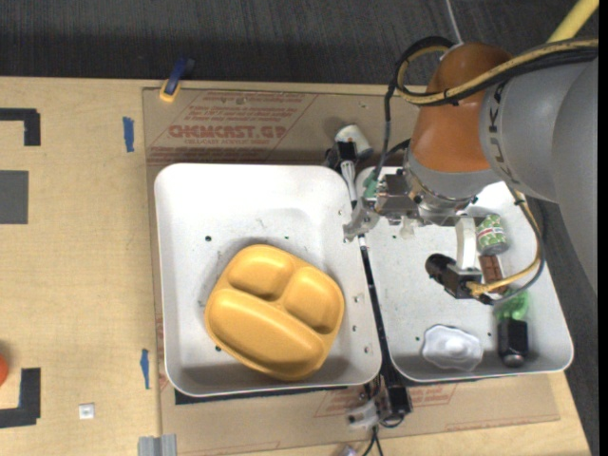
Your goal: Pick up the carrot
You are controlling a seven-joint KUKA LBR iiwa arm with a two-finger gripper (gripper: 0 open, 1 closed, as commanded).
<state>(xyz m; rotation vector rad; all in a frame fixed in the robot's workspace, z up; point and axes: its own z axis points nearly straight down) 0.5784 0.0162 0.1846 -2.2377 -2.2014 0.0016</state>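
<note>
- the carrot [492, 268], as best i can judge, is the small brown-orange piece with a green tuft at the right side of the right bin [408, 297]. it is partly hidden, so that reading could be wrong.
- the gripper [359, 218] sits over the seam where the two bins meet, toward the far end and well apart from the carrot. i cannot tell whether it is released or clenched, and nothing shows in its grasp.
- going down where it is, it would likely strike the bin rims or close on nothing.
- the carrot is crowded. a can [490, 233] stands just beside it on the far side, and a black thing [513, 340] lies near on the close side. a slightly off descent could pinch a neighbour or tip the can.
- the carrot lies close to the bin's right wall, so the gripper may lack room there and shove it against the wall rather than clasp it.
- a small rounded piece could squirt out of a closing grip.
- the yellow lump [275, 309] in the left bin [237, 193] and the white lump [451, 347] seem out of the way.
</note>
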